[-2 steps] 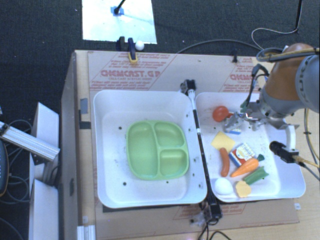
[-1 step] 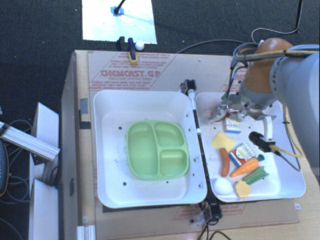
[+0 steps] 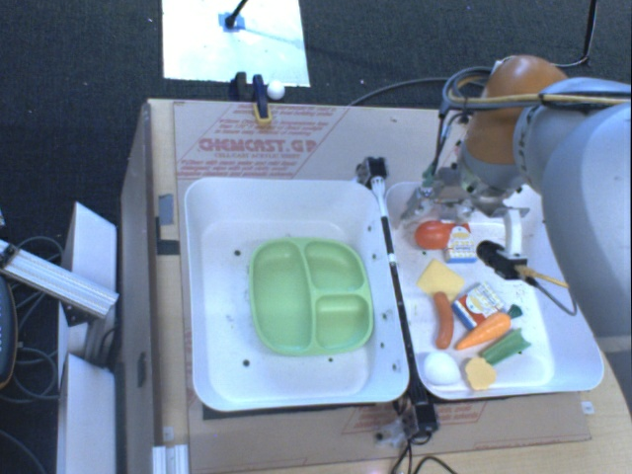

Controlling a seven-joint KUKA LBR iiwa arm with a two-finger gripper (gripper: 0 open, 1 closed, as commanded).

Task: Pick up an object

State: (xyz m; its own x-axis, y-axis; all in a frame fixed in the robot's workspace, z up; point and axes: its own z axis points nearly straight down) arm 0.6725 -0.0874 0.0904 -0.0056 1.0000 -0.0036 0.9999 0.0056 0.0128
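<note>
My gripper (image 3: 441, 202) hangs over the back of the right bin (image 3: 583, 363), just behind a red tomato (image 3: 432, 234) and a small blue and white box (image 3: 460, 244). In front of these lie a yellow cheese wedge (image 3: 440, 277), a red sausage (image 3: 443, 320), a red, white and blue carton (image 3: 480, 302), an orange carrot (image 3: 484, 331), a green piece (image 3: 507, 347), a white egg (image 3: 441, 367) and a small yellow piece (image 3: 480, 373). I see nothing held in the gripper.
The left bin (image 3: 222, 363) holds a green divided plate (image 3: 311, 294). A black rod (image 3: 387, 245) runs along the seam between the bins. The grey arm (image 3: 583, 166) covers the right bin's back right part.
</note>
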